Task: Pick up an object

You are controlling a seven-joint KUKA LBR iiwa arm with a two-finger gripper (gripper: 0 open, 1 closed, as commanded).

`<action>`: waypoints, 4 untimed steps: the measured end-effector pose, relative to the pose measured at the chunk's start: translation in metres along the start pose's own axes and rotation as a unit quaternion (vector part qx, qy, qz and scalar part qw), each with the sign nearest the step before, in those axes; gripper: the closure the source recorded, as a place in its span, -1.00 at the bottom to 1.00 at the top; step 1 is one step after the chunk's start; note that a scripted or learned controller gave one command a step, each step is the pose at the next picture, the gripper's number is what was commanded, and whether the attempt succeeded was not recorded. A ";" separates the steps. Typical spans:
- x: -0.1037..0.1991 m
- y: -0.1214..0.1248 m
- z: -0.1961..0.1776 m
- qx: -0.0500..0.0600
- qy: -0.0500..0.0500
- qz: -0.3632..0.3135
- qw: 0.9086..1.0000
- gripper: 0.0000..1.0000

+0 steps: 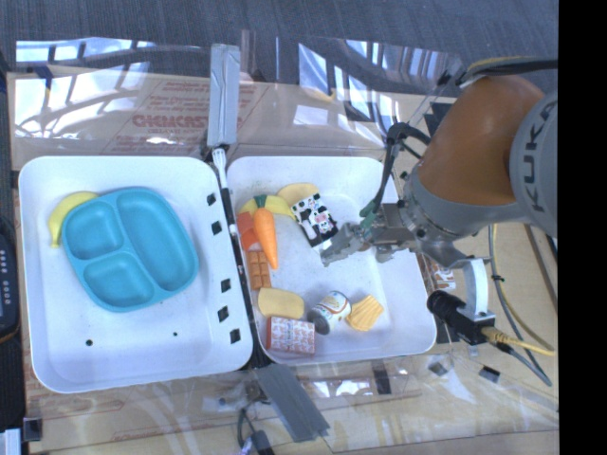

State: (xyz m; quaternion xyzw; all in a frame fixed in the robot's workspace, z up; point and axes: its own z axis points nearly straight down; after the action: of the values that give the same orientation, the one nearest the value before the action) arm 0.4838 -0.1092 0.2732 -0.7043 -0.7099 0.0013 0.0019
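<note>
L bin: blue divided plate, yellow banana tucked under its L edge.
R bin: carrot, cow-print block, waffle, small can, misc toy food.
Arm: gripper low over R bin, just beside cow-print block.

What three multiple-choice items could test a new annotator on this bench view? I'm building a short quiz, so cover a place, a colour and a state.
1. Where does the blue divided plate lie?
A. In the left bin
B. In the right bin
C. On the bench outside both bins

2. What colour is the toy carrot?
A. Purple
B. Orange
C. White

3. Where is the gripper?
A. Over the left bin
B. Over the right bin
C. Beyond both bins

Answers:
1 A: the plate rests inside the left bin, beside a yellow banana.
2 B: its body is orange with a green top.
3 B: it hangs over the right bin, near the black-and-white cow-patterned block.
</note>
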 end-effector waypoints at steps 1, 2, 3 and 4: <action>-0.012 0.087 0.115 0.005 0.000 0.007 1.000 -1.00; -0.042 0.129 0.183 0.000 -0.001 -0.007 1.000 -1.00; -0.041 0.130 0.170 -0.002 -0.001 -0.010 1.000 1.00; 0.023 0.121 0.053 -0.005 0.000 0.036 0.999 1.00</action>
State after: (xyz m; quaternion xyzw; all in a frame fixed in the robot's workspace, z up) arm 0.6046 -0.0849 0.2200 -0.7293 -0.6842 -0.0022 -0.0023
